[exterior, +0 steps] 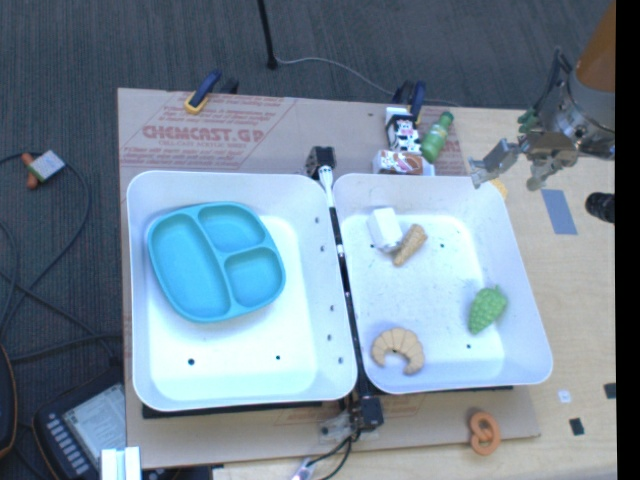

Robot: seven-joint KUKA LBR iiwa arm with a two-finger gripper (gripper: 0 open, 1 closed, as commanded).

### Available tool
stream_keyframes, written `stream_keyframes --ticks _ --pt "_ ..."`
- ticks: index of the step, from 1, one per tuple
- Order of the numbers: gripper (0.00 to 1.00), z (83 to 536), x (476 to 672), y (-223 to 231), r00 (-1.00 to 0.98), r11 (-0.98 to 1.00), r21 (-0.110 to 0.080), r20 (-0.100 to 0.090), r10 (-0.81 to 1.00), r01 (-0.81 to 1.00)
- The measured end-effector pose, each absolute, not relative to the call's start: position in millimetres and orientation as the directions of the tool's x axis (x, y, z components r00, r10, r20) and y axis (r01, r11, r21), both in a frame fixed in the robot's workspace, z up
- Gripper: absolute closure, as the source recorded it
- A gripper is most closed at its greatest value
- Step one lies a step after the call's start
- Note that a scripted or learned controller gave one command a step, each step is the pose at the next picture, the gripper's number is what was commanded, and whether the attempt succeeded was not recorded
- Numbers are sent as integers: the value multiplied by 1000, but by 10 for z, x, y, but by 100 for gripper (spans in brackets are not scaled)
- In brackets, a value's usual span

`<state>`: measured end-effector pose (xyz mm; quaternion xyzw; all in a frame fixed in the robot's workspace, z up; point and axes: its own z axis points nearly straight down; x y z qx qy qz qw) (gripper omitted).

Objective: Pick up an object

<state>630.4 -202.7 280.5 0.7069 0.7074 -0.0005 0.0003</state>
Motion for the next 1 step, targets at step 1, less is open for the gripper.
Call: stream_keyframes --ticks 1 --pt "0 1389 6446 -1998 -1 1 -6 1 1000 1000"
